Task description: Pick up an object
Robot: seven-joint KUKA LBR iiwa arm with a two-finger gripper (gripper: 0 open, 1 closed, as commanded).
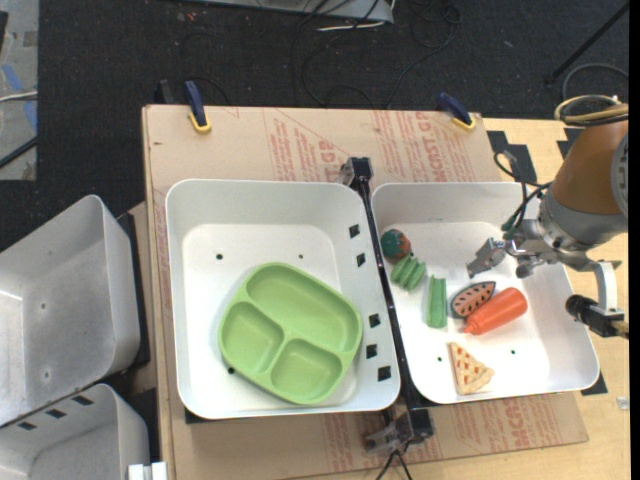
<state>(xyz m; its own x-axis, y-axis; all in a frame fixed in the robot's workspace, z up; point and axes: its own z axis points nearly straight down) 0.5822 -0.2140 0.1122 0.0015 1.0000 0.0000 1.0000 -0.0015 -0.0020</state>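
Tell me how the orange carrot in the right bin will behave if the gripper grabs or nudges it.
The carrot looks rounded and tapered, so a nudge would probably roll it, likely in a curve. Its smooth, glossy surface suggests rigid plastic that may slip between fingers. It lies against the watermelon slice, so pushing it would likely shift that too.

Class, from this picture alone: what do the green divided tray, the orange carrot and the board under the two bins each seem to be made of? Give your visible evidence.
Green divided tray: probably moulded plastic, with a smooth, even colour and soft sheen.
Orange carrot: likely toy plastic, uniformly bright and glossy.
Board: looks like matt brown cardboard with red print, held by clamps.
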